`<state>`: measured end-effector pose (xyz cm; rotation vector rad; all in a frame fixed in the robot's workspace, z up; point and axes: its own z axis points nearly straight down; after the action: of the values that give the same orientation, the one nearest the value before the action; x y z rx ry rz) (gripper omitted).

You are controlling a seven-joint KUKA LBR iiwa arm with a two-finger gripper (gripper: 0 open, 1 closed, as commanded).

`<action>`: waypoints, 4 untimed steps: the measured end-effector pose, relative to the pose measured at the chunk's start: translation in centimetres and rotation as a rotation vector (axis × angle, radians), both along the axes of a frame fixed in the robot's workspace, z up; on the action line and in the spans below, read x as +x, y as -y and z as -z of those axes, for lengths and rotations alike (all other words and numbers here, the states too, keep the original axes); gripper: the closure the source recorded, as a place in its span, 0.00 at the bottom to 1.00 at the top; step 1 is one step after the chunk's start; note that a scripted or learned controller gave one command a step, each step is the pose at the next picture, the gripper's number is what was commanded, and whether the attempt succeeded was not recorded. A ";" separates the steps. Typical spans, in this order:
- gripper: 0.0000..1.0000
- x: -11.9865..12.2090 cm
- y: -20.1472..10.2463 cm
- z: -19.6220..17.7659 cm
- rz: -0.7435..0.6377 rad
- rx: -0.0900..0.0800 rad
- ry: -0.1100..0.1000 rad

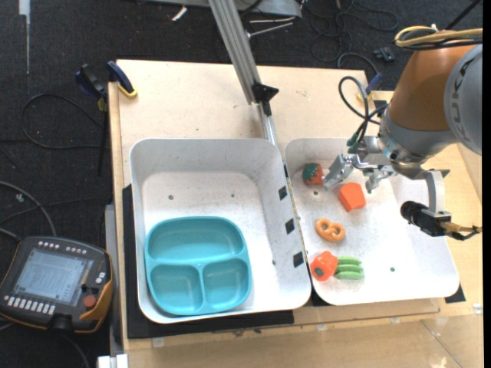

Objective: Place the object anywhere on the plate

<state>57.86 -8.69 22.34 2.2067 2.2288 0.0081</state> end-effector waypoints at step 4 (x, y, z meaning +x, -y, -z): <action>0.00 9.2 -8.4 -31.9 0.007 -0.001 -0.007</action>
<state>67.03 -0.34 54.20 2.2179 2.2243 -0.0008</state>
